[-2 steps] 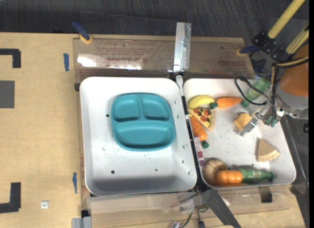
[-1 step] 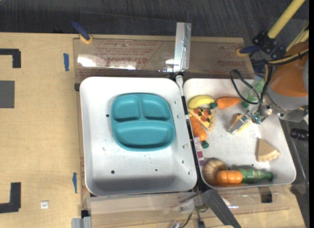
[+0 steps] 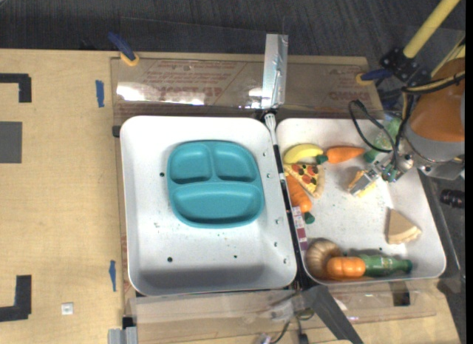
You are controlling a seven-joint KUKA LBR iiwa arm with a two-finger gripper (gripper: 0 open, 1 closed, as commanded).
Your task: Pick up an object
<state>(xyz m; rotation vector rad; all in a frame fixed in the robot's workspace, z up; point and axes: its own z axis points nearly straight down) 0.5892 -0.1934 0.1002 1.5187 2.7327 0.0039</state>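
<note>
The right bin (image 3: 346, 220) holds toy food. A yellow banana (image 3: 303, 153), an orange carrot (image 3: 344, 154) and a pizza slice (image 3: 307, 177) lie in its far left part. A second carrot (image 3: 299, 200) lies along the left wall. A tan bread wedge (image 3: 400, 227) rests at the right. A brown round piece (image 3: 319, 254), an orange piece (image 3: 346, 266) and a green bottle (image 3: 386, 265) line the near wall. My gripper (image 3: 364, 180) is low over the bin's far middle, just right of the pizza slice and below the carrot. Nothing is visibly held.
The left bin (image 3: 144, 187) carries a teal divided plate (image 3: 215, 183). A metal bracket (image 3: 276, 69) stands at the far end of the wall between the bins. The arm's orange band (image 3: 437, 120) and black cables (image 3: 369, 124) hang over the right bin's far right corner.
</note>
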